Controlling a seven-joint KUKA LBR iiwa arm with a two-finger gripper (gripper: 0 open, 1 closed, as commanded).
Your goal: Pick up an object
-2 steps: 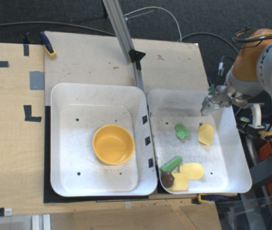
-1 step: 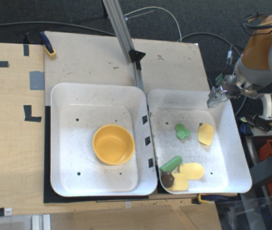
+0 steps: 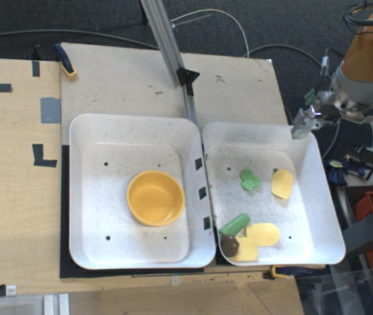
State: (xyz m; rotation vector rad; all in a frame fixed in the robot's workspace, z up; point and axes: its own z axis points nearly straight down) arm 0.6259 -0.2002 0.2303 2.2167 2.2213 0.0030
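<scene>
In the right bin (image 3: 318,176), nearest the bench's front edge, a cluster of small objects sits together: a dark brown piece (image 3: 229,245) touching a pale yellow block (image 3: 247,252), a flatter yellow oval piece (image 3: 264,233) lying on that block, and a green cylinder (image 3: 234,226) angled just beside them. Farther back lie a small green crumpled piece (image 3: 249,181) and a yellow rounded piece (image 3: 282,184), near one another but apart. All rest well apart from the gripper (image 3: 303,127), which hangs over the bin's far right corner with nothing between its fingers; how they are set cannot be told. In the left bin (image 3: 85,176), an orange-yellow bowl (image 3: 155,197) stands upright. Beyond the bins, a grey metal bar (image 3: 163,28) slants across the bench.
</scene>
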